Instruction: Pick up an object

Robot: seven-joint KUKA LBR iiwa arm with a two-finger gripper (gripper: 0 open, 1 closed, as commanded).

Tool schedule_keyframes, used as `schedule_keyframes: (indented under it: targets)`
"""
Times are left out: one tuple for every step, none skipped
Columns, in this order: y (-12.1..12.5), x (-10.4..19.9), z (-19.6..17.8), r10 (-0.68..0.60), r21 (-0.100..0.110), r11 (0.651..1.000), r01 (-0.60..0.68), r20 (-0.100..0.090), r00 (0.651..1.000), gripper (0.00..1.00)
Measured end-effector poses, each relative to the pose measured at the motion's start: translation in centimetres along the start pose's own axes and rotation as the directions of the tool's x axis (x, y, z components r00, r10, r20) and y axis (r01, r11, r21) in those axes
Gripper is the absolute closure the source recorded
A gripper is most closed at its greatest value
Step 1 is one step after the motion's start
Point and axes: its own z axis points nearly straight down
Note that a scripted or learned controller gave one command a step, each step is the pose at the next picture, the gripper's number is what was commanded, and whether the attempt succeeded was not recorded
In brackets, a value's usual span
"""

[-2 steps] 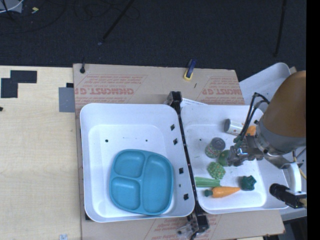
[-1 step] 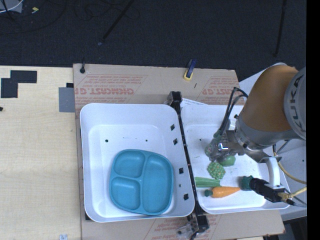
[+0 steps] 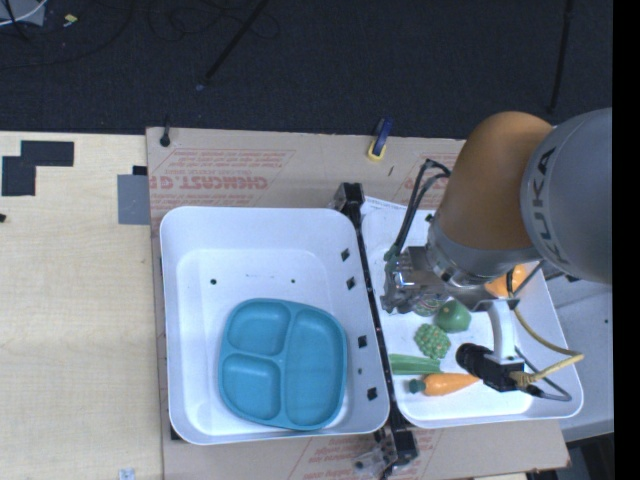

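My gripper [image 3: 412, 286] hangs low over the right bin [image 3: 560, 313], near the bin's left side, under the grey and orange arm. Just below it lie a green round piece [image 3: 452, 316], a bumpy green broccoli-like piece [image 3: 432, 341], a long green pod [image 3: 412, 364] and an orange carrot [image 3: 450, 384]. A small orange thing [image 3: 503, 283] peeks out beside the wrist. The arm covers much of the bin's far half.
The left bin [image 3: 190, 268] holds a blue divided plate [image 3: 283, 362]. A black clamp strip [image 3: 362, 298] runs between the two bins. A blue and yellow clip [image 3: 379, 140] sits on the cardboard sheet behind the bins.
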Motion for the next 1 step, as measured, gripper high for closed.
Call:
schedule_keyframes:
  targets:
    - [-0.08, 5.59, 1.01, 0.001, 0.004, 1.000, -0.001, 0.001, 1.000, 1.00]
